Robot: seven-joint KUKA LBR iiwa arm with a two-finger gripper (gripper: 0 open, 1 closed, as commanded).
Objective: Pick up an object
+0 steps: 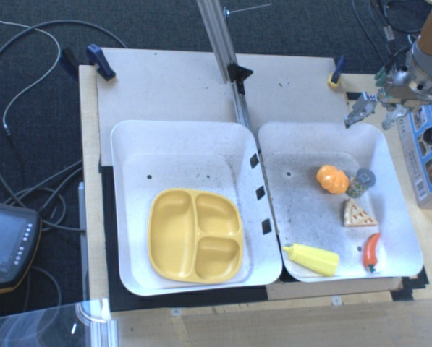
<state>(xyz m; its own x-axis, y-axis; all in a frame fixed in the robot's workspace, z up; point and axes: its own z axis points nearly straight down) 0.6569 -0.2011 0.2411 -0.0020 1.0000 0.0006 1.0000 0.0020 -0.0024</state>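
Where the right bin (396,157) holds its scatter of small things, an orange ball-like fruit (332,179) lies toward the far middle of the floor, touching or nearly touching a small grey-capped jar (360,182) just to its right. A tan wedge with a lattice pattern (358,215), like a slice of pie or waffle, sits just in front of the jar, and a red pepper-shaped piece (373,251) lies nearer the front right corner. A yellow corn-like piece (312,259) rests along the bin's front edge, tilted, well apart from the fruit. None of these is between the fingers of the hand (373,111), which hangs above the bin's far right corner, its metal fingers spread apart and grasping nothing. Behind it the grey arm (425,56) with its orange band comes in from the right. The left bin (129,150) carries a yellow divided plate (195,235) with three compartments, lying in its front half. Both bins sit side by side on the pale desk (172,85), with black clips along the seam between them, a slanted metal rail (216,20) crossing the far side, blue clamps at the far corners, and dark cables on the floor at left.
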